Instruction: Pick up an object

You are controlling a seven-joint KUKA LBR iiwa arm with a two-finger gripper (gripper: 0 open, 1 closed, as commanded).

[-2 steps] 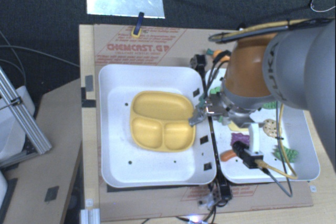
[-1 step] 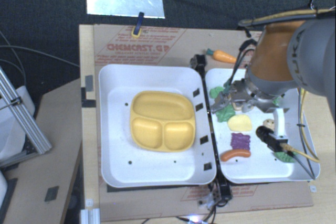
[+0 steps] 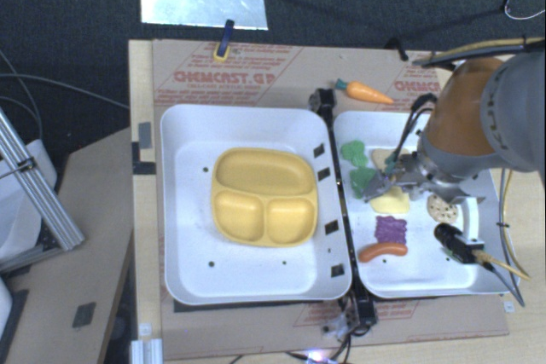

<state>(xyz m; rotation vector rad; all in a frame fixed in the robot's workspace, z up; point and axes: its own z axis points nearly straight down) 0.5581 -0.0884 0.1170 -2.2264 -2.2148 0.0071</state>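
Over on the left, the left bin (image 3: 183,183) carries a yellow divided plate (image 3: 263,196), untouched; crossing the divider, the right bin (image 3: 409,273) holds the pickings: green pieces (image 3: 358,166) at the far left, a purple cluster (image 3: 391,228) and an orange sausage (image 3: 382,251) nearer, a pale yellow piece (image 3: 391,202) between; the jaws (image 3: 381,186) sit low just beside the green and yellow pieces, and whether they are parted or clenched I cannot tell; nothing visibly lifted, so the pick looks not yet done; an orange carrot (image 3: 365,92) lies on the surface beyond the bins.
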